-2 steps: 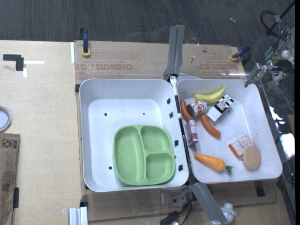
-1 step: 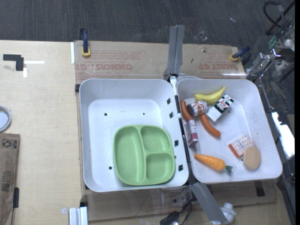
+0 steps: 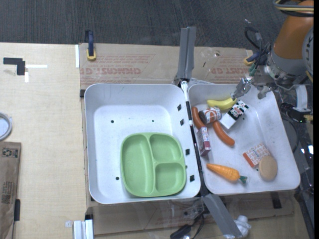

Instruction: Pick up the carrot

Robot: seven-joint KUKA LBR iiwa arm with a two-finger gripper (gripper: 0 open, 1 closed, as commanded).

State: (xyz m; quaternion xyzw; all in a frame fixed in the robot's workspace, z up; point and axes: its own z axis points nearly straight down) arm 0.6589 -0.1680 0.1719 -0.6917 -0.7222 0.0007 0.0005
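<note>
**Carrot lies at the front of the right bin, arm up at the far corner**

The orange carrot with a green stem end (image 3: 226,173) lies flat on the floor of the right white bin (image 3: 279,133), near that bin's front wall, its green tip pointing right. Just to its right rest a small red-and-white packet (image 3: 254,156) and a tan egg-shaped object (image 3: 268,169), both apart from the carrot.

Farther back in the same bin sit a yellow banana (image 3: 222,103), a red-labelled can on its side (image 3: 209,115), a long orange-red sausage shape (image 3: 223,133), a small black-and-white box (image 3: 238,111) and a narrow red packet (image 3: 205,139) against the divider.

The grey arm with the orange band (image 3: 293,36) reaches in from the right. Its two-finger gripper (image 3: 242,88) hangs over the bin's far edge, just beside the banana and well apart from the carrot. Nothing is seen between its fingers; how wide they stand cannot be told.

The left white bin (image 3: 99,133) holds a light green three-compartment plate (image 3: 153,164).
</note>
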